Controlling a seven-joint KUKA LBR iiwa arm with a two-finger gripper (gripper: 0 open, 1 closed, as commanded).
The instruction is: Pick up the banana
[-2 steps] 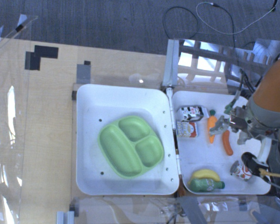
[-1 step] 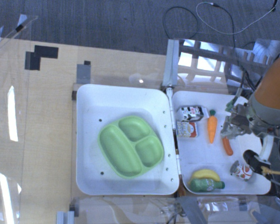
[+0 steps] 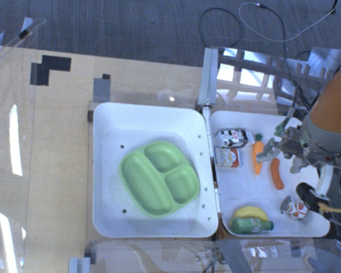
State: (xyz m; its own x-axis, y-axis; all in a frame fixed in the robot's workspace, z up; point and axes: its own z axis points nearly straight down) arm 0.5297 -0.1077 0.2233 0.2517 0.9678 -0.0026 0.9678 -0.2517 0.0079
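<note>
The yellow banana point(image 3: 251, 212) lies at the front edge of the right bin point(image 3: 236, 182), with a green bottle point(image 3: 252, 225) lying against its near side. My gripper point(image 3: 283, 159) hangs over the middle of that bin, well behind the banana and to its right. It is open, with nothing between its fingers. One finger point(image 3: 268, 153) is beside the carrot point(image 3: 258, 156). The other finger point(image 3: 299, 164) is right of the red sausage point(image 3: 277, 174).
A black-and-white carton point(image 3: 232, 137) and a pink carton point(image 3: 228, 158) sit at the right bin's back left. A small red-and-white cup point(image 3: 295, 208) lies at its right. The left bin point(image 3: 106, 158) holds a green divided tray point(image 3: 160, 178).
</note>
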